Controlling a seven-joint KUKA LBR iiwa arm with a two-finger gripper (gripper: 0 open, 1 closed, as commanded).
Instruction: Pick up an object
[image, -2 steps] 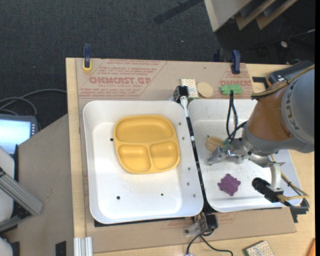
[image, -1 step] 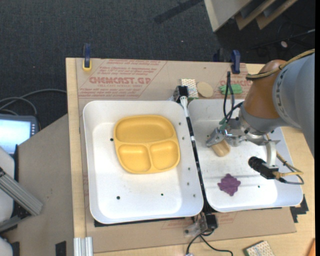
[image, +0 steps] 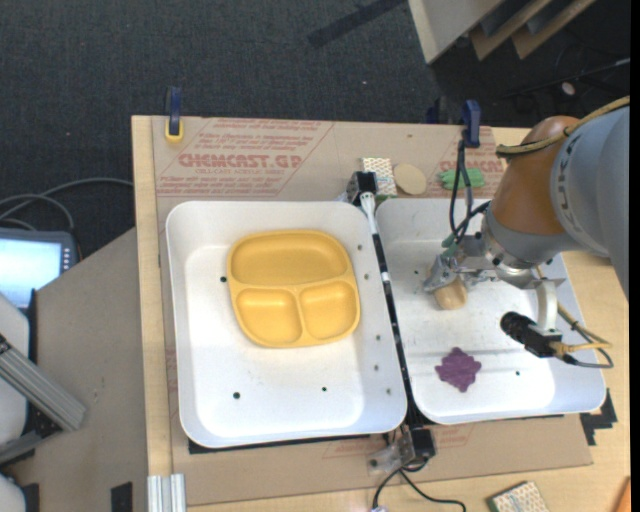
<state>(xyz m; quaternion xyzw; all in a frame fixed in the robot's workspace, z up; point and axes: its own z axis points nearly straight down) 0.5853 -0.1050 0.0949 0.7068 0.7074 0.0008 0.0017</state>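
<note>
Tan and small, a block (image: 450, 295) that looks like cork or light wood lies in the right bin (image: 500, 400), a little right of the frame's centre. The gripper (image: 452, 278) is directly over it, touching or nearly so; whether its fingers are spread or pressed together I cannot tell. I judge the block light, stiff and not slippery, best taken across its short sides. Below it, well apart, lies a purple scrap (image: 458, 369), soft and probably floppy. The wall between the bins is near on the left, so room is better toward the right. The left bin (image: 200, 360) carries a yellow divided plate (image: 293, 287).
</note>
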